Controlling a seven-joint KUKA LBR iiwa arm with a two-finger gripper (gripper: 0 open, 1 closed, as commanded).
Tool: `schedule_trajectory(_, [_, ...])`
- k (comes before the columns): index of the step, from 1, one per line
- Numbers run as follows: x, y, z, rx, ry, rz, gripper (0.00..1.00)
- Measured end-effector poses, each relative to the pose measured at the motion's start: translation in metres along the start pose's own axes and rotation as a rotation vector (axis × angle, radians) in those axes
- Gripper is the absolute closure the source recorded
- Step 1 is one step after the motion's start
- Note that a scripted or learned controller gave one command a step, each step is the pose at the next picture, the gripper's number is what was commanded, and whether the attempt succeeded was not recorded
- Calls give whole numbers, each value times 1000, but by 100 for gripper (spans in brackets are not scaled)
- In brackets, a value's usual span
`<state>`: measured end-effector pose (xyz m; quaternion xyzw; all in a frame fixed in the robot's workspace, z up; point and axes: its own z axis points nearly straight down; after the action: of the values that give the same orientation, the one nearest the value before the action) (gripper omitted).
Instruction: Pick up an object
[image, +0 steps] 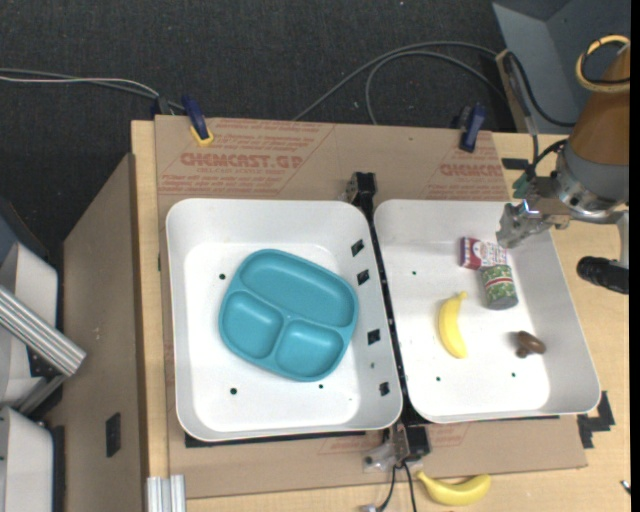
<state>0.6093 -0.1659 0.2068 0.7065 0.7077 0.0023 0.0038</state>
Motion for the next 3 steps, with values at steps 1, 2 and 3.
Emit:
schedule_trajectory(1, [0,5,-45,2,1,0,100])
schedule_trajectory(2, [57,1,-31,11,5,-4,100])
schedule_trajectory(3, [120,-4,-36,10,6,-6,100])
